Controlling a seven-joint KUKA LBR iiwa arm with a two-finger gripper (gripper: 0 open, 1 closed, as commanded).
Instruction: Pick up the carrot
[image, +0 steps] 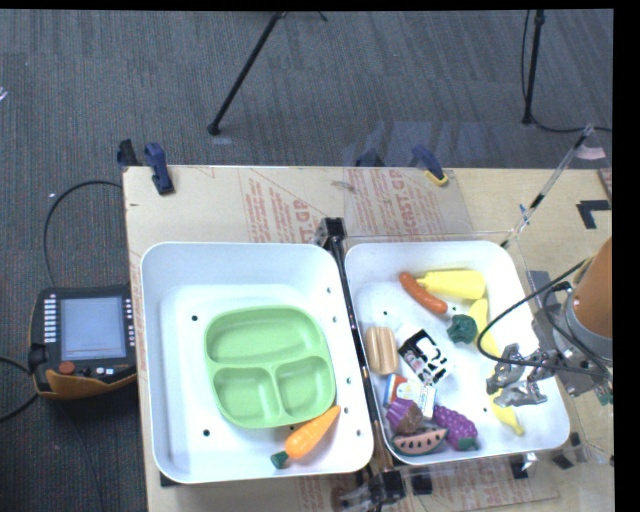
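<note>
The carrot is lying in the left bin, leaning against the near right corner of the green divided plate, its leafy end pointing toward the bin's front wall. Well away from the plate, over the right bin's right side, the gripper is hovering beside a yellow banana, grasping nothing; whether it is clenched or released I cannot tell.
</note>
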